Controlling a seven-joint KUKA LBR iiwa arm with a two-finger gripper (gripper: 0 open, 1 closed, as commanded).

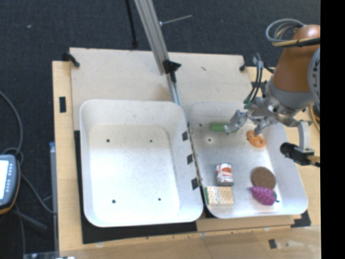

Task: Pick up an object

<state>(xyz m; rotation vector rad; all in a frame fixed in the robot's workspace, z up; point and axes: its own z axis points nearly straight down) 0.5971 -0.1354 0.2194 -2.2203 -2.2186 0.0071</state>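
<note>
Bench: pale wooden board (124, 74) on dark carpet; it bears two shallow white bins side by side, the left bin (135, 163) and the right bin (291, 198)
Landmark: right bin; every place below is told from it
Count: six loose things, one of each kind, all in the right bin
Near edge: patterned box (220, 196) at its near left corner; purple grape bunch (263, 195) toward its near right side
Just behind: red-and-white can (224, 174) upright behind the box; brown disc (263, 177) touching the grapes' far side
Middle: orange ring (256, 140), partly covered by the claw
Far part: green object (218, 127) at its far left, its right end hidden behind a finger
Gripper: gripper (246, 123) low over the bin's far part between green object and ring; fingers spread, nothing between them
Hard to tell: label on the can blurred; box pattern unreadable
Behind: slanted aluminium pole (153, 31) rising from the bench beyond the bin's far left corner
</note>
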